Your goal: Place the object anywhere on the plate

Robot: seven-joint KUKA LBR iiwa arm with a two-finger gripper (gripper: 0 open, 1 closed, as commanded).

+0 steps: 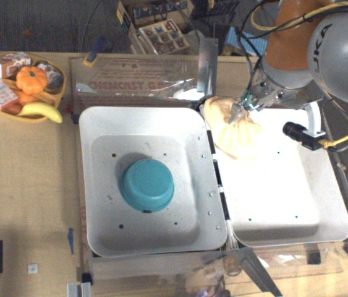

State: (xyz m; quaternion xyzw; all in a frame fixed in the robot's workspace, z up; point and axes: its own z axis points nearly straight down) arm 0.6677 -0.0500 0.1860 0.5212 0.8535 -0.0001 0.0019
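Observation:
A teal round plate (148,184) lies in the middle of the left bin (99,135). A pale cream, floppy object (230,135) sits at the far left corner of the right bin (285,197), next to the divider between the bins. My gripper (241,108) reaches down from the right onto the object's upper part. Its fingers are pinched together on the cream material, whose folds gather up toward the fingertips. The rest of the object droops onto the bin floor.
A black cylindrical fitting (300,135) juts out beside the wrist over the right bin. A clear plastic sheet (143,85) lies behind the bins. A dish of toy food (22,88) stands at the far left of the bench.

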